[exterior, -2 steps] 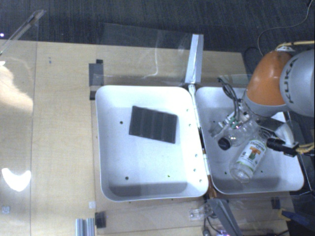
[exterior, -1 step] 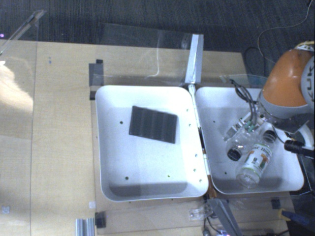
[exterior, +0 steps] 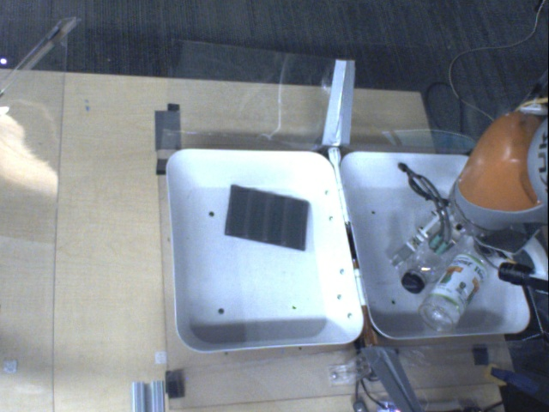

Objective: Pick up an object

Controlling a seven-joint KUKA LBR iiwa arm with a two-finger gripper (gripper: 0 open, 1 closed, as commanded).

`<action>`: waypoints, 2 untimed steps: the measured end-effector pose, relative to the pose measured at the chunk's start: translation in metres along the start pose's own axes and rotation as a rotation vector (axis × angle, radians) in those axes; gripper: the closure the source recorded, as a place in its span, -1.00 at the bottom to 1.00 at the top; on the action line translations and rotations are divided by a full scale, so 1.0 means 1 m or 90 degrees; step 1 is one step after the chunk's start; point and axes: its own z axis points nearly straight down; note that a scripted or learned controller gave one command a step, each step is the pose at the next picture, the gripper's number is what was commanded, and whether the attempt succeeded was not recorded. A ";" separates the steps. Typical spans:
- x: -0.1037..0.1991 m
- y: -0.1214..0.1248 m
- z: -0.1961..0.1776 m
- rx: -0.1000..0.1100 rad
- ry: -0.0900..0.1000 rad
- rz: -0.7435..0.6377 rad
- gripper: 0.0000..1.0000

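Tool [exterior: 422, 251] in right bin [exterior: 377, 230], just left of the bottle [exterior: 450, 288] lying there; can't tell its grip state. Dark pad [exterior: 267, 217] in left bin [exterior: 197, 299].

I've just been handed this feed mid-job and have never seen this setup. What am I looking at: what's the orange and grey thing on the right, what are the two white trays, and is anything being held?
This is one fixed camera above a wooden bench, looking down at a slant. The orange and grey shape is a robot arm reaching in from the right; its two-finger gripper hangs low over the right shallow white bin. In that bin a clear plastic bottle with a white printed label lies on its side just beside the gripper, with a small black object close by. Whether the gripper actually grips anything cannot be told from this angle. The left shallow white bin holds one flat dark grey rectangular pad, lying untouched.
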 end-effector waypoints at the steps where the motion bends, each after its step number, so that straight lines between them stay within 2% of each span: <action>1: 0.021 -0.051 -0.112 0.002 -0.002 0.028 -1.00; 2: -0.007 0.021 -0.068 0.004 0.001 0.052 -1.00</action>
